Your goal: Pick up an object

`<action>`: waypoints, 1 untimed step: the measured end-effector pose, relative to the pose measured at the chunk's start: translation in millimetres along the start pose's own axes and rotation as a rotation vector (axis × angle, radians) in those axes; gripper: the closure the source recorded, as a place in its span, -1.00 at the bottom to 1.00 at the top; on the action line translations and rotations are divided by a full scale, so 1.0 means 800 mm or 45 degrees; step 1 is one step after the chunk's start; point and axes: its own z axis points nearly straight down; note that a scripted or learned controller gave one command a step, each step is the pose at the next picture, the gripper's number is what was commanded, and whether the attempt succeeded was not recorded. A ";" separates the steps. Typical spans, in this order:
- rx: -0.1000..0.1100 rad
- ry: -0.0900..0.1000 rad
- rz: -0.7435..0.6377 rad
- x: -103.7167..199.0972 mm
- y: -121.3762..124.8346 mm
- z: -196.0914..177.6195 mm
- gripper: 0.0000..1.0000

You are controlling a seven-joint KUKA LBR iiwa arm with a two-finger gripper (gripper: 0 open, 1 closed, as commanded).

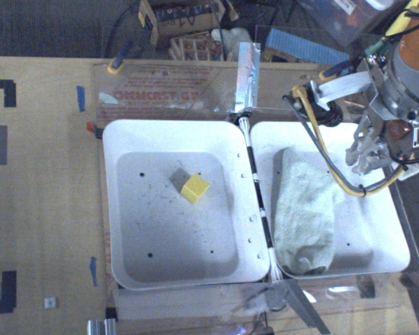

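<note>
**Two white bins, one cloth, one cube, and a gripper above the right-hand bin**

Two shallow white plastic bins sit side by side on a pale wooden bench. The left bin holds a small yellow cube resting near its middle. The right bin holds a crumpled pale grey-green cloth, lying lengthwise along the bin's left side, its long axis running from the far edge toward the near edge.

A grey robot arm with an orange band reaches in from the right. Its two-finger metal gripper hangs above the right bin's far right area with nothing between its fingers; they look slightly parted.

The cloth lies just beside the gripper, down and to the left in the picture. The yellow cube lies well apart, across the divide between bins. Judging by position, the cloth is the nearer thing to pick.
</note>
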 end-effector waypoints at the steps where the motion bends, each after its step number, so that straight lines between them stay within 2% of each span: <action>1: -0.001 0.002 0.000 0.009 -0.044 0.000 1.00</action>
